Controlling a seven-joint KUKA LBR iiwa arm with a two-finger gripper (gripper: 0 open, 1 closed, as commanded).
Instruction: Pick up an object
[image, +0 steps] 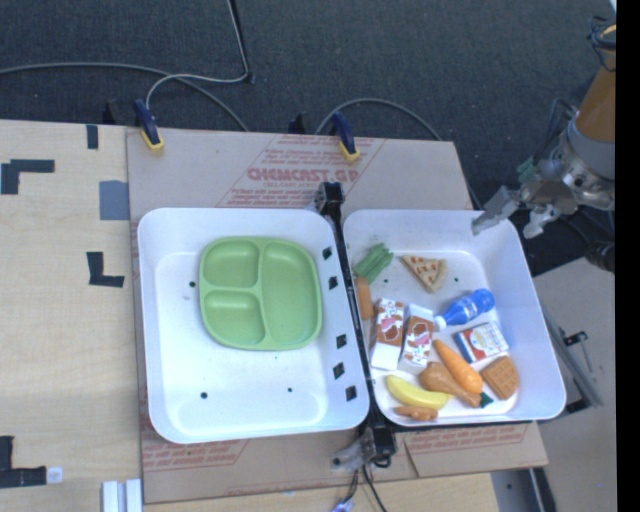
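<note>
The right bin (520, 300) holds several toy foods: a pizza slice (424, 269), a blue bottle (467, 307), a green pepper (372, 261), a banana (414, 392), a carrot (459, 367), a chicken leg (443, 382), a bread piece (500, 377) and small printed cartons (403, 333). My gripper (512, 216) hovers over the bin's upper right corner, at the end of the grey arm with the orange band (600, 105). Its two fingers are spread apart with nothing between them.
The left bin (170, 330) holds a green divided plate (261, 293). A black divider with clips (340, 290) runs between the bins. Two blue-and-yellow clamps (149, 125) pin the cardboard sheet at the back, and cables trail over the dark floor behind.
</note>
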